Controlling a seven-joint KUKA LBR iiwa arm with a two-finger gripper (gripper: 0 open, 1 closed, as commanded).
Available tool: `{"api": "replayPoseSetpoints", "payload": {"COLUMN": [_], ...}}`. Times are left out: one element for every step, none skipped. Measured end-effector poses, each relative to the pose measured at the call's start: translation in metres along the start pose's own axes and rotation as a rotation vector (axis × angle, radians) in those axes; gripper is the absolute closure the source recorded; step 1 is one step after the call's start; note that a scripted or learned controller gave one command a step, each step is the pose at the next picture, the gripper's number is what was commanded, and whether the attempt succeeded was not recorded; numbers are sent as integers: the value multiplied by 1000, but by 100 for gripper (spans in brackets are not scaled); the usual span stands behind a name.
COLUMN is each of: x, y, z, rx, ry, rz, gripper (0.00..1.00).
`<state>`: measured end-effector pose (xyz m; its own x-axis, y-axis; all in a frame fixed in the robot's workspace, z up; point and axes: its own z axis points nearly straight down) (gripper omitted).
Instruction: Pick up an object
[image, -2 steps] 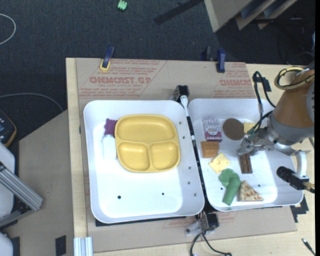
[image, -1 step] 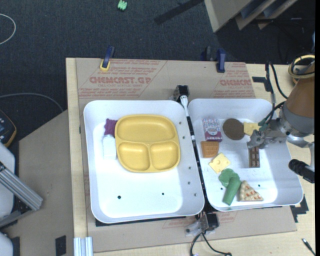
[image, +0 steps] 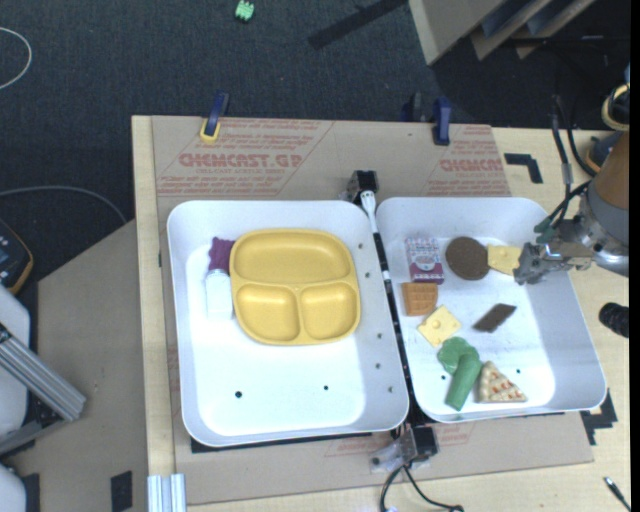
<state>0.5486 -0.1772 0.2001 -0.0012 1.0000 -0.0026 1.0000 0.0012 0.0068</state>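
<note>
The right bin (image: 575, 330) holds several toy foods. A brown round cookie (image: 466, 257) lies beside a yellow wedge (image: 503, 259). A red and white packet (image: 425, 258) sits above an orange cracker (image: 420, 298) and a yellow cheese slice (image: 439, 326). A dark chocolate piece (image: 494, 318), a green vegetable (image: 460, 369) and a pizza slice (image: 497, 385) lie nearer the front. My gripper (image: 532, 264) hangs low over the bin's right side, just right of the yellow wedge, with the arm reaching in from the right.
The left bin (image: 290, 395) carries a yellow divided tray (image: 295, 285) and a white bottle (image: 217, 292) with a purple cap on the tray's left. A black divider (image: 380, 270) separates the bins. Clamps sit on the bench's far edge.
</note>
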Motion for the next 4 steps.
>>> {"api": "replayPoseSetpoints", "payload": {"x": [0, 60, 105, 154], "y": [1, 5, 25, 42], "z": [-27, -30, -33, -25], "rx": [1, 7, 3, 4], "ry": [0, 6, 4, 4], "rz": [0, -6, -6, -5], "gripper": [100, 100, 100, 100]}}
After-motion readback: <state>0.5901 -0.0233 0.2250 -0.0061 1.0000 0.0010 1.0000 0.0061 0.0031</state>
